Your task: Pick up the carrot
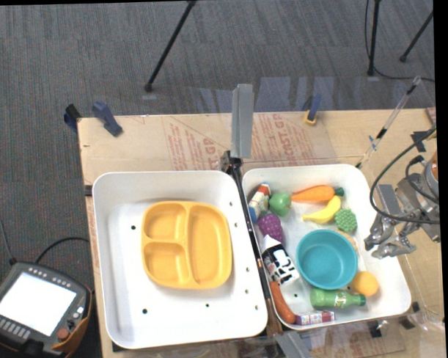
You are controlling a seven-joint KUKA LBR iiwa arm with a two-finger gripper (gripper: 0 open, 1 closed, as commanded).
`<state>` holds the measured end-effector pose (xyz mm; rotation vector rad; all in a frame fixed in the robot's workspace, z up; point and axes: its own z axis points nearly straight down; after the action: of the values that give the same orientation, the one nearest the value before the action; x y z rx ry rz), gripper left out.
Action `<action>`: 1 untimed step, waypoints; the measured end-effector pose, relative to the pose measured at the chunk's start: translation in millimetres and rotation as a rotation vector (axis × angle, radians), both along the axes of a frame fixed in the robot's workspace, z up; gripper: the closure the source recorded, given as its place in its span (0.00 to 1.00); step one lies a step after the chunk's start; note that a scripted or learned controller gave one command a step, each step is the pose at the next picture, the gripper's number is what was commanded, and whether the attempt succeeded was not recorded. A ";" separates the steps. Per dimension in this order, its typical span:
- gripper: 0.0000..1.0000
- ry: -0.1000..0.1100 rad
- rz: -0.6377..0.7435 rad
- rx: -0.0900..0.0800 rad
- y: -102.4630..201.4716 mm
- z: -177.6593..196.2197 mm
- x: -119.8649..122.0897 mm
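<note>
Carrot (314, 194): lying in right bin (386, 205), up and left of the gripper (388, 244), beside banana (324, 210). Fingers: hovering at the bin's right edge; spread cannot be told. Advice: approaching across the carrot's width, avoiding banana.

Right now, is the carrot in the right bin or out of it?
In. The carrot lies flat inside the right bin, near its far wall, beside the banana. The hand is apart from it.
</note>
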<state>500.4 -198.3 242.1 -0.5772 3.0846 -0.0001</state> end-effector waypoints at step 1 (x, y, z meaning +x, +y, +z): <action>1.00 0.003 0.095 0.002 -10.6 -18.4 22.0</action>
<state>522.4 -208.9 223.7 -0.7238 3.0559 0.0041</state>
